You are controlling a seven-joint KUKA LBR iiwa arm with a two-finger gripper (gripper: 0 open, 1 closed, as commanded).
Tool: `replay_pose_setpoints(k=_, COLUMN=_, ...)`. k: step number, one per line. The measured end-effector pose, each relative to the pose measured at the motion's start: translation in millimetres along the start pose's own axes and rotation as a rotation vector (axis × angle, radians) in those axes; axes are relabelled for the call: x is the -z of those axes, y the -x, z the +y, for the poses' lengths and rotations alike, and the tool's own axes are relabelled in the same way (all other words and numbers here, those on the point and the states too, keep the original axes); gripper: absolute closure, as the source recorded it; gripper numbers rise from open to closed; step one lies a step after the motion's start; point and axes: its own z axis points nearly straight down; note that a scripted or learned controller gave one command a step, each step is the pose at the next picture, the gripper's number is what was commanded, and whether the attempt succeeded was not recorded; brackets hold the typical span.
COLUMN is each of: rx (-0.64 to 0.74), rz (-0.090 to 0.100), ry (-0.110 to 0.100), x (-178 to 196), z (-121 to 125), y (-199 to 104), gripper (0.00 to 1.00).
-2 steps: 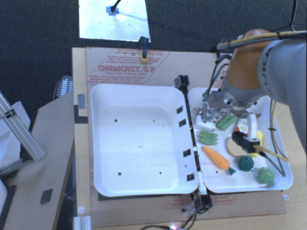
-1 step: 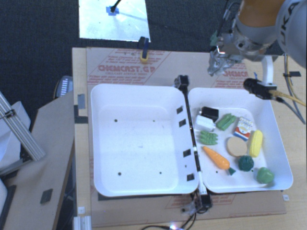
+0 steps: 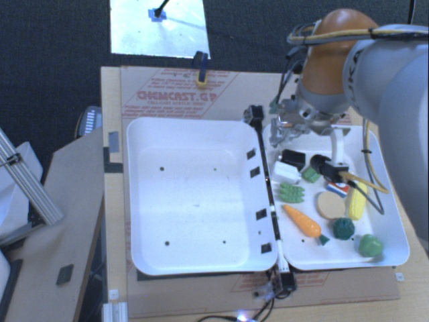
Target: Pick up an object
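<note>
Hangs over the right bin [image 3: 395,243], tool [image 3: 281,138] above the toy heap, placed for a pick. Cannot tell the tool's state. Carrot [image 3: 301,221] lying loose, untouched.

I see two bins side by side on the bench, the left bin [image 3: 194,200] touching the right bin [image 3: 392,247] along a shared edge. All the objects lie in the right bin. A toy carrot [image 3: 301,221] sits near that shared edge, with a ridged leafy piece [image 3: 291,192] just behind it. To the carrot's right lie a round flat piece [image 3: 329,205], a corn cob [image 3: 356,204], a broccoli floret [image 3: 344,228] and, nearest the front right corner, a rounded vegetable [image 3: 369,245]. The gripper [image 3: 285,134] hangs over the bin's far left part.
</note>
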Motion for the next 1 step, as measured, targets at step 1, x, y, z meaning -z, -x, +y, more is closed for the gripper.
replay_pose_setpoints(k=1, rx=0.006, rz=0.0, ry=0.013, x=-7.9, z=28.3, y=-35.1, gripper=1.0)
